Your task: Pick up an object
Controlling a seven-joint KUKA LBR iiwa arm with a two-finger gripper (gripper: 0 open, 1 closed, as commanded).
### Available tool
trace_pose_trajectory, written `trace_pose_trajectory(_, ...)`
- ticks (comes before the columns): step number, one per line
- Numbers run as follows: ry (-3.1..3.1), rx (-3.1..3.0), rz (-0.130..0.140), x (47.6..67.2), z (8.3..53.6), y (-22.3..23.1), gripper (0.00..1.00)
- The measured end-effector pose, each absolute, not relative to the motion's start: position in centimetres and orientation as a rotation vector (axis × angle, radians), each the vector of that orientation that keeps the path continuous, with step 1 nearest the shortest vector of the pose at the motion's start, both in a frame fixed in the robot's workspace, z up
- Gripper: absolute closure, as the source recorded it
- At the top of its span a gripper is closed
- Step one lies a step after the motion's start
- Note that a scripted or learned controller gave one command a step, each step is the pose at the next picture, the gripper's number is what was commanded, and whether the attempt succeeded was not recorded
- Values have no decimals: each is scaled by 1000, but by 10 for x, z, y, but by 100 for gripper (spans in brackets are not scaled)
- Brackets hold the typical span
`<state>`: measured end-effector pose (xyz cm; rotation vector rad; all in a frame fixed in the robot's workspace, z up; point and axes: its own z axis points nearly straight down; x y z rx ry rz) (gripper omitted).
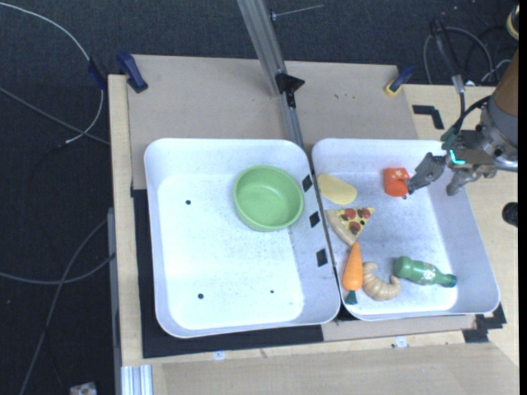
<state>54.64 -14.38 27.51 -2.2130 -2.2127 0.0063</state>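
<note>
Over the right white bin (486,280), upper-right area, the end effector (442,178) is hovering with its two dark fingers (426,171) spread apart, nothing sitting between them. Left finger is sitting just beside the small orange-red block (396,181), apparently not pinching it. Grey arm (502,126) is reaching in from the right edge.

Other items lying in the same bin: pale yellow rounded piece (337,189) near the top-left corner, toy pizza slice (351,221) just below it, orange toy carrot (353,267) along the left wall, tan croissant-shaped toy (380,284) touching the carrot's lower end, green toy bottle (422,272) lying on its side near the bottom.

Left white bin (169,245) is carrying a light green round bowl (268,197), upright, toward its upper right. Both bins are resting side by side on the tan worktop (206,97).
</note>
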Motion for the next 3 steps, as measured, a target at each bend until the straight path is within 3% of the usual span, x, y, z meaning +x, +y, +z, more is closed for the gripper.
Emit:
trace_pose_trajectory(1, -2215, -2215, 2, 547, 277, -144, 0)
trace_pose_trajectory(3, -2209, -2212, 10, 550, 171, -136, 0)
